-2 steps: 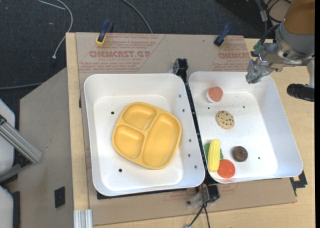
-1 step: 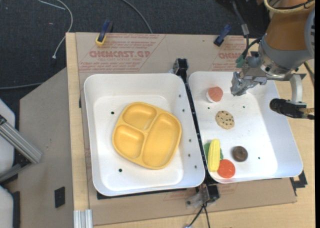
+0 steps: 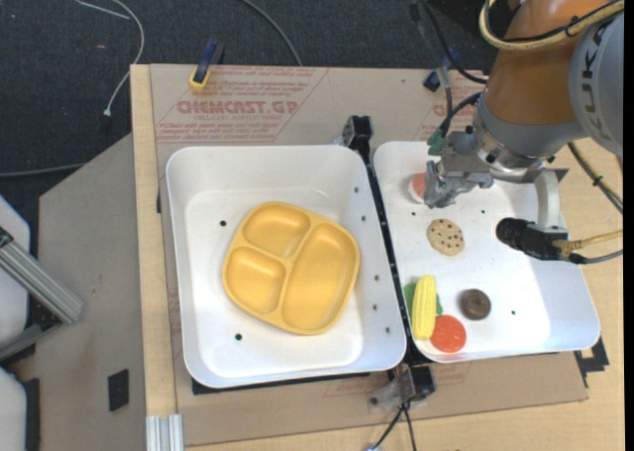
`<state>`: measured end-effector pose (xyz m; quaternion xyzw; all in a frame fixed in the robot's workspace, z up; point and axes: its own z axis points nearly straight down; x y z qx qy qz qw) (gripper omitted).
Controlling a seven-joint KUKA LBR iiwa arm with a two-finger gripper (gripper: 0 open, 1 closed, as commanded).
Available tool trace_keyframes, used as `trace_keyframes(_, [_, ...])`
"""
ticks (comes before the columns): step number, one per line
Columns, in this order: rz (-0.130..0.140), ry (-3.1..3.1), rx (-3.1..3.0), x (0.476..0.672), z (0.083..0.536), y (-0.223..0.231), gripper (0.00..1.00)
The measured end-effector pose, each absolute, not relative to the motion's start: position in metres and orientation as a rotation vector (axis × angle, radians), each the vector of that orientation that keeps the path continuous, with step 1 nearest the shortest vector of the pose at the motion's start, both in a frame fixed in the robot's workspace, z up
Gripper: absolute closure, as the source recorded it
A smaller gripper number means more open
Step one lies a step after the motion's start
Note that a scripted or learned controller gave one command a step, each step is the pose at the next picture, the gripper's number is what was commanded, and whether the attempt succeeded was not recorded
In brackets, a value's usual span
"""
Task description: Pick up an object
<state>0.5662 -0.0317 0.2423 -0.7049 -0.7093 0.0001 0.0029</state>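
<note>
Camera view: the jaws (image 3: 436, 193) hang low in the right bin (image 3: 555, 325), opening indiscernible, reddish piece (image 3: 419, 184) just beside them; next, closing on it.

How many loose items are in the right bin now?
5: cookie mid-bin, corn and tomato at the near-left corner, chocolate donut beside them, a reddish piece partly hidden by the gripper. More may be hidden.

Right-hand bin, lower right of frame: a chip-dotted cookie (image 3: 446, 236) lies flat at centre, a chocolate doughnut (image 3: 475, 304) below it, corn cob (image 3: 423, 305) touching a red tomato (image 3: 448, 334) bottom-left.
</note>
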Motion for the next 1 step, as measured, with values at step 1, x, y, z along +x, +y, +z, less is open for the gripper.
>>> trace_keyframes(1, [0.004,-2.222,-2.210,0.5342,0.2276,0.0179,1.00])
